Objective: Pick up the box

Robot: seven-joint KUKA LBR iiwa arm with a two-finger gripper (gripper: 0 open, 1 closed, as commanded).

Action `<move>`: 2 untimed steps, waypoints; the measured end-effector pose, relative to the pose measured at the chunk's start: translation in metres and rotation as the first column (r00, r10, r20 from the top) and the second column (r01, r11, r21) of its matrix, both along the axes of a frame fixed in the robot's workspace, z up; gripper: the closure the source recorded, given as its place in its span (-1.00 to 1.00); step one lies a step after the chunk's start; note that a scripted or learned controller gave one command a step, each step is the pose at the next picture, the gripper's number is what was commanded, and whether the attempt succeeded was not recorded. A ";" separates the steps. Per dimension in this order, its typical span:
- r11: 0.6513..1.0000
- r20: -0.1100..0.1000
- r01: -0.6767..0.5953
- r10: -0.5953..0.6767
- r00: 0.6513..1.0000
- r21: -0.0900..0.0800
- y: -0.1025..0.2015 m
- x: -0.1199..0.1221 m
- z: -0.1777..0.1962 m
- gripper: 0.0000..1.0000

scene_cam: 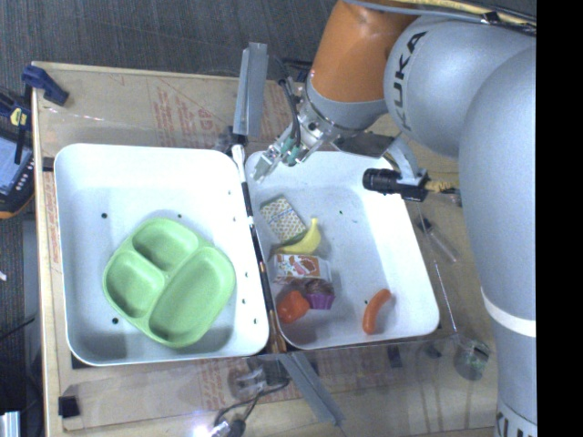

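Two box-like things lie in the right bin [401, 244]. A small box with a chequered pattern [281, 215] sits near the bin's left wall. Just nearer the front lies a red and white carton [299, 267]. My gripper [276, 157] hangs above the bin's far left corner, up and slightly left of the patterned box and apart from it. It looks open, with nothing between its fingers. The grey arm with its orange band [360, 39] reaches in from the upper right.
A yellow banana [306, 238] lies between the two boxes. A red tomato [291, 307], a purple item [319, 294] and a red sausage [376, 309] sit near the front. The left bin [82, 180] holds a green divided plate [169, 281].
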State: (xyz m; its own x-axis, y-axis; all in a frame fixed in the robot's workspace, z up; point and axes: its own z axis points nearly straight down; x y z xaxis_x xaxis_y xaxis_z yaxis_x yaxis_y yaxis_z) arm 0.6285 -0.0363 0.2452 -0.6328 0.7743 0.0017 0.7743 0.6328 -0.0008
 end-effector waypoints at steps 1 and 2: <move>0.945 -0.003 0.327 -0.327 0.945 -0.002 -0.032 0.021 -0.054 1.00; 1.000 -0.002 0.023 -0.023 1.000 -0.001 -0.040 0.002 -0.053 1.00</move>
